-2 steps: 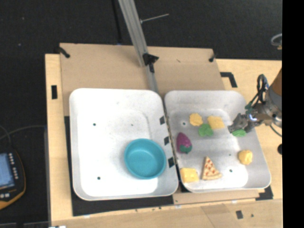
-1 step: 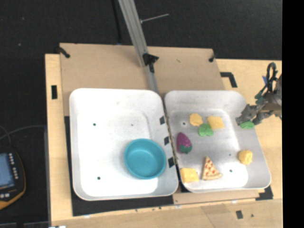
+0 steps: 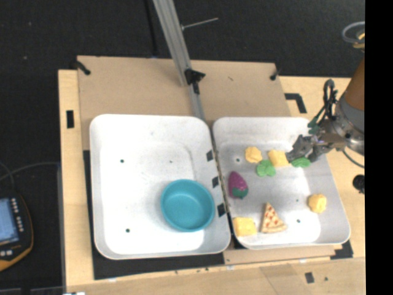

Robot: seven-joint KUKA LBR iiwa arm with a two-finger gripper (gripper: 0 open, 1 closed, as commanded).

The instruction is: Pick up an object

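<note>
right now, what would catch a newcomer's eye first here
The teal bowl stands out most, alone in the left bin. Next come the bright toy foods scattered in the right bin: a purple eggplant, a pizza slice and several yellow pieces. The pincer hangs over that bin's upper right, by a green piece.

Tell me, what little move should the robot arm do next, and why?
Probably lower a bit and close on the nearest toy. The gripper sits low over the right bin, right beside a yellow block and a green piece. I can't tell if it has anything yet, so a small careful dip toward the green piece seems best.
</note>
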